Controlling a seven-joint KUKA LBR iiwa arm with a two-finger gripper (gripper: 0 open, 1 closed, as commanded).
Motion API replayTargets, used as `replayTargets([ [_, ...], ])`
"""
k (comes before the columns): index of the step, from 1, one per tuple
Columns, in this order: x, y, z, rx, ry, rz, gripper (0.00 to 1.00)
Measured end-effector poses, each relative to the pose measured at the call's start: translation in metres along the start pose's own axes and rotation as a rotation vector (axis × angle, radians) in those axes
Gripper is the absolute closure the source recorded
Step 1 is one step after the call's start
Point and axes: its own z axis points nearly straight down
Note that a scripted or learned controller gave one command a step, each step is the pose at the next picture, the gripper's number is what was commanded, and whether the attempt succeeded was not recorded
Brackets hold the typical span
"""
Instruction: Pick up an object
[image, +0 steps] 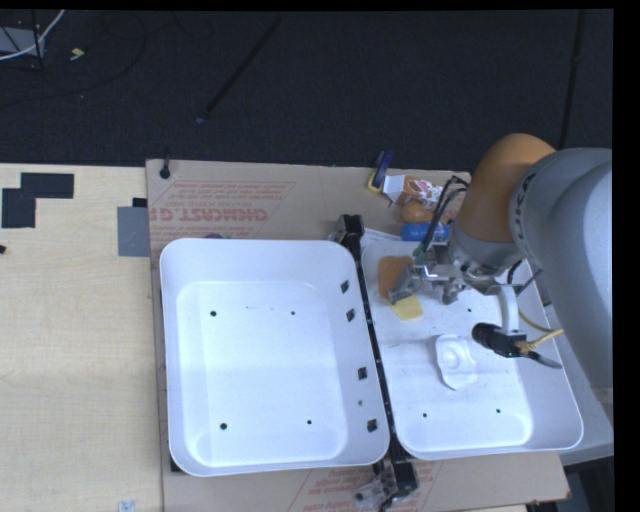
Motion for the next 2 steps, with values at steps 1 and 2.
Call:
replayTargets([
  [1,0.035,-0.002,0.001,0.005,0.002,0.001,0.0],
  [2,0.003,-0.042,0.001,0.008,0.0,0.005,0.0],
])
